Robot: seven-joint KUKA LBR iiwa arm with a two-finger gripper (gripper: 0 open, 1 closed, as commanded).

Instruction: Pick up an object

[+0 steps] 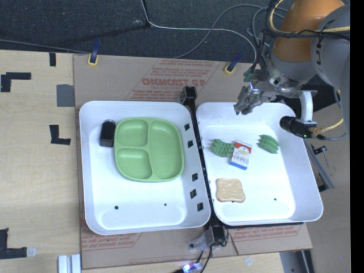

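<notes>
My gripper (245, 105) hangs over the back edge of the right bin (296, 201), with nothing visibly between its fingers. In that bin lie a green bumpy toy vegetable (222, 147), a small white, red and blue box (241, 154), a green pod-shaped toy (268, 143) and a tan slice of toast (230, 190). All of them lie forward of the gripper and apart from it.
The left bin (96, 209) holds a light green divided plate (149, 149) and a small black block (107, 133) at the plate's left. A black divider with clips (196, 152) runs between the bins. Cables trail across the dark back area.
</notes>
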